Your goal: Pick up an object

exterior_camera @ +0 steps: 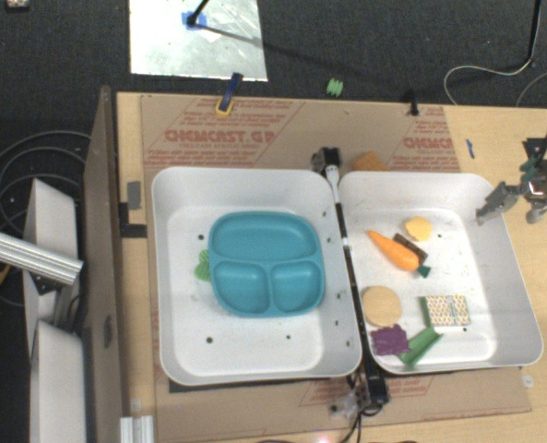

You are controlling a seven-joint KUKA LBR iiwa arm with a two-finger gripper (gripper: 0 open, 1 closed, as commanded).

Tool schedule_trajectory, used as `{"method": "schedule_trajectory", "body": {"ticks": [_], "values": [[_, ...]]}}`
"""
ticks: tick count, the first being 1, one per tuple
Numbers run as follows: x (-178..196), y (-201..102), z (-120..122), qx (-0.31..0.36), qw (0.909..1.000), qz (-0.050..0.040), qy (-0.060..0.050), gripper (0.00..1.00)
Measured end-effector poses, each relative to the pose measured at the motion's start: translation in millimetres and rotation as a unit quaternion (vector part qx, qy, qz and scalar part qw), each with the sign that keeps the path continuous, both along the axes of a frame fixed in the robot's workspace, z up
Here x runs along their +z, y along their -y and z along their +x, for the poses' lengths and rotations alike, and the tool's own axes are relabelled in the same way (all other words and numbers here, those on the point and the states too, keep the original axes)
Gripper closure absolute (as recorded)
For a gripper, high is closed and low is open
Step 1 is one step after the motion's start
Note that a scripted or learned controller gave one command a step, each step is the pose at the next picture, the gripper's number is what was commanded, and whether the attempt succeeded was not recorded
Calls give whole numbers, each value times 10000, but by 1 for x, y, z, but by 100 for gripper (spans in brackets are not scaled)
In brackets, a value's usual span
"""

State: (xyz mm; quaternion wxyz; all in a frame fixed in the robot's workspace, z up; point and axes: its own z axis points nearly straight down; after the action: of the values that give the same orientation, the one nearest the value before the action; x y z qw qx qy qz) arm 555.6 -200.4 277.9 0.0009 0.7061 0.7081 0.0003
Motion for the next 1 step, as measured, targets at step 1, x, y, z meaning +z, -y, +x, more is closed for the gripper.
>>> {"method": "schedule_trajectory", "body": {"ticks": [1], "values": [[-113,-47,39,31,10000,24,-37,0]]}}
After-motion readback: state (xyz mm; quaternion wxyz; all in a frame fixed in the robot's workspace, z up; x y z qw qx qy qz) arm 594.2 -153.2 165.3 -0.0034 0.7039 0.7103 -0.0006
